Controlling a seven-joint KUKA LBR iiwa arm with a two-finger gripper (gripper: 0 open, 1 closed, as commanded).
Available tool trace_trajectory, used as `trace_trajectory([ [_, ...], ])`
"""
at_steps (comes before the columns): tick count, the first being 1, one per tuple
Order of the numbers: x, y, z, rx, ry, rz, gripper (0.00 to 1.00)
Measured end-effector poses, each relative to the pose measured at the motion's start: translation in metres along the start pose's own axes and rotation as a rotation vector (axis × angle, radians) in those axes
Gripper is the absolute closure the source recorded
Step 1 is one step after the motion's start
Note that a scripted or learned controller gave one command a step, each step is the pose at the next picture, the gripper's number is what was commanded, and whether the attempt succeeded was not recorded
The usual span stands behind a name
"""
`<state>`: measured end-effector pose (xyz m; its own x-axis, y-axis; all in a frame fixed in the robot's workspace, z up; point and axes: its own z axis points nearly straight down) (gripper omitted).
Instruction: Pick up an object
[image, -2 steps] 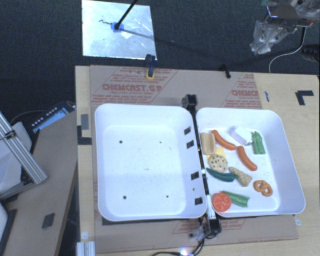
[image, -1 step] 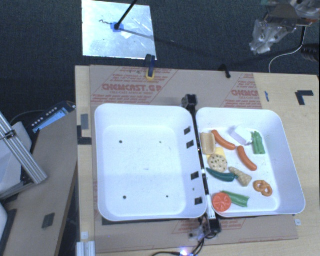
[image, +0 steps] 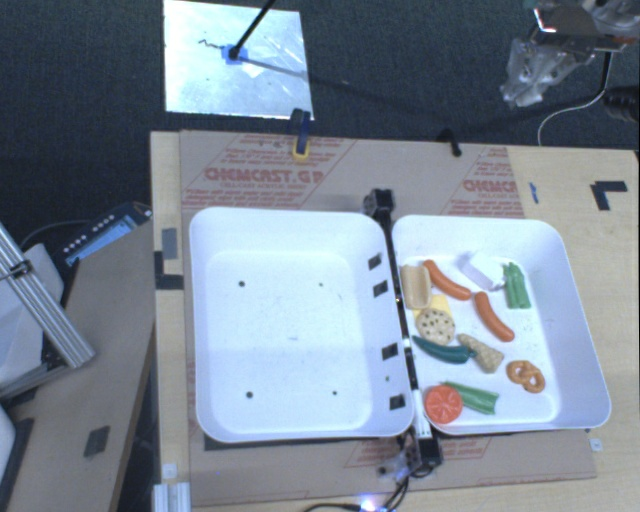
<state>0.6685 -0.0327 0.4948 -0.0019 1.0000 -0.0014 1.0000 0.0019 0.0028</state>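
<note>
Gripper (image: 540, 75) sits high at the top right, over dark floor, well off the bench and well apart from both bins; too blurred to tell its state. Right bin (image: 575, 290) holds all the objects, bunched in its left and middle part. Along the left wall, by the divider between bins: yellow-tan piece (image: 416, 286), round cookie (image: 435, 324) just below it, dark green pepper (image: 441, 350) under that, red tomato (image: 443, 403) in the near-left corner, close to the front rim. Green bean-like piece (image: 472, 397) just beside the tomato. Two orange sausages: one (image: 446, 280) near the tan piece, one (image: 493, 315) mid-bin. Pale lilac block (image: 479, 270) and green vegetable (image: 516, 286) toward the far side, near each other. Tan lumpy piece (image: 484, 352) touches the pepper's right end. Pretzel (image: 525, 375) sits alone toward the right, bare floor round it. Right third of this bin is bare, so open room along the right wall and far-right corner. Left bin (image: 210, 300) shows bare white floor with a few dark dots. Yellow clamp (image: 300, 135) at the bench's far edge.
</note>
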Motion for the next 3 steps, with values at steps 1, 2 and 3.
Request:
trace_trajectory([
  [1,0.004,0.0,-0.003,-0.001,0.0,-0.001,1.0],
  [2,0.005,0.0,-0.008,-0.001,0.0,-0.001,1.0],
  [3,0.011,-0.015,-0.013,0.0,0.001,-0.002,1.0],
])
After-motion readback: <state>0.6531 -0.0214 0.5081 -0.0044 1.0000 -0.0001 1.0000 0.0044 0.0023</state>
